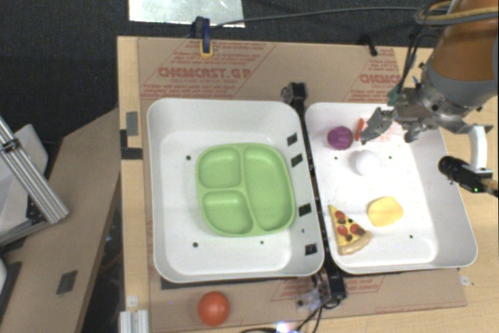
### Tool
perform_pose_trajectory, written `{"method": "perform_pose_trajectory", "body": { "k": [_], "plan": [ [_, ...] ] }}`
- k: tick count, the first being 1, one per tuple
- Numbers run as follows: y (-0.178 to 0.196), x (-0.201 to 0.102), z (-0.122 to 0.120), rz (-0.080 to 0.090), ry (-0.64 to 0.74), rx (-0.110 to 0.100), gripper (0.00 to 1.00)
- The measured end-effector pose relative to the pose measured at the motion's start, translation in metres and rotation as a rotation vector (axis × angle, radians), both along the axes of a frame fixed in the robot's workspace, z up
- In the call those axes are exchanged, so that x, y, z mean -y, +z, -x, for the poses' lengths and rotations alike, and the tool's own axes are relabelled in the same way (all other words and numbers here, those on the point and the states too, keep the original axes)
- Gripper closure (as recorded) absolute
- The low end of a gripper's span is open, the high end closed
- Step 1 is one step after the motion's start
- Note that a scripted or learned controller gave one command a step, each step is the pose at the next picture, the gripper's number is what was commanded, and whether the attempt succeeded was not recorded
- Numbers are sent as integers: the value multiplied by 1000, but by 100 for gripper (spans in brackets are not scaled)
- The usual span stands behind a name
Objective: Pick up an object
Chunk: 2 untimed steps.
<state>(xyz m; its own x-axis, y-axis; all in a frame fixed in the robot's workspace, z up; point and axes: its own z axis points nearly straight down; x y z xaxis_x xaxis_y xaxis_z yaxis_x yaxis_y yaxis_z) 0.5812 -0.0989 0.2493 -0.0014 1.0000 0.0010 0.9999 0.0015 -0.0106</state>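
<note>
Across the bench (156,261) sit two shallow white bins side by side, the left bin (168,168) and the right bin (444,238), on a brown board printed with red lettering. From the right edge comes the single arm (468,35), its orange band high at the far right, reaching down over the far part of the right bin. One green tray (245,189) with three compartments lies flat in the middle of the left bin.

Its hand (390,125) hangs over the far end of the right bin, just right of a purple ball (339,138) and above a small red piece (360,129). Nothing is visibly between its fingers, and whether they stand spread or closed I cannot tell from this angle.

Things to pick number five in the right bin: one yellow piece (384,210) near the middle, one pizza slice toy (348,228) at the near left, touching or nearly touching the bin wall, one purple ball at the far left, one pale white piece (365,162) just nearer than the ball, and the one red piece. One orange-red ball (214,308) lies outside the bins on the near edge of the board.

Trouble seems likely in two ways. The purple ball may roll off if a finger nudges it before closing. The white piece barely stands out from the bin floor, and the red piece is thin, so a descent there could close on air or scrape the bin.
</note>
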Motion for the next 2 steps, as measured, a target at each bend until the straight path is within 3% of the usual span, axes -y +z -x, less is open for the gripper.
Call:
{"method": "perform_pose_trajectory", "body": {
  "k": [1, 2],
  "plan": [
    [7, 0, -2, 1, 2, 12, 0],
    [-47, -10, -5, 0, 3, 8, 0]
  ]
}}
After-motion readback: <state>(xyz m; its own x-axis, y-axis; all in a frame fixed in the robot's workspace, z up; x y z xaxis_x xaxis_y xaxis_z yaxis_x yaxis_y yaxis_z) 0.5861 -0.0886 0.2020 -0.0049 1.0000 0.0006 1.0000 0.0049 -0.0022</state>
